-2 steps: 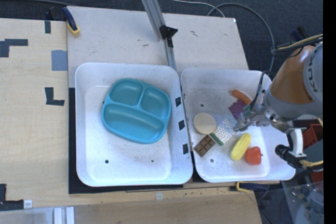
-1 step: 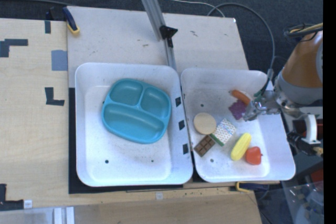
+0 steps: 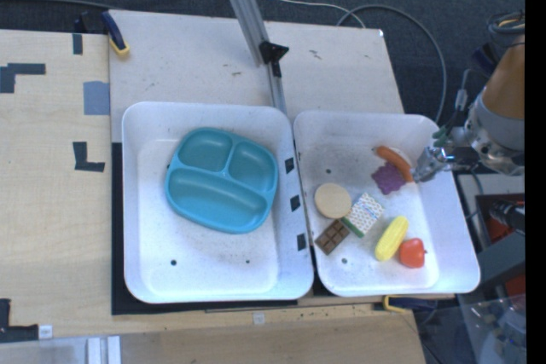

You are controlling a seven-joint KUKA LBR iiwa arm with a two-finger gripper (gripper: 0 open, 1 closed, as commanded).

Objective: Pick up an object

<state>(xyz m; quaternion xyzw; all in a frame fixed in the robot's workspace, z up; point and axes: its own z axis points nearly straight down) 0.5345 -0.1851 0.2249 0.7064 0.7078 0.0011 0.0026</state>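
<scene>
Two white bins side by side on the bench. Left bin (image 3: pixel 145 209) has a blue divided plate (image 3: pixel 222 181), tilted a bit, sitting toward the far half. Right bin (image 3: pixel 452 256) holds the small stuff: an orange sausage-like piece (image 3: pixel 393 157) at the far side, a purple block (image 3: pixel 389 179) just near of it and touching or almost touching, a round tan cookie (image 3: pixel 333 201) in the middle, a white checkered piece (image 3: pixel 366 213) just right of the cookie, a brown chocolate bar (image 3: pixel 333 236) near of the cookie, a yellow corn cob (image 3: pixel 391 238) to the right of those, and a red tomato-like piece (image 3: pixel 412 253) right beside the corn at the near right. The arm comes in from the right, orange band visible at the edge, and the gripper (image 3: pixel 426 162) hangs over the right side of the right bin, close to the sausage and the purple block. Cannot tell how wide the pincer stands, too small and blurred; nothing visibly between its tips. All the objects look to be lying in the bin. A grey metal pole (image 3: pixel 243 0) crosses the far bench, cables on the dark floor beyond.
</scene>
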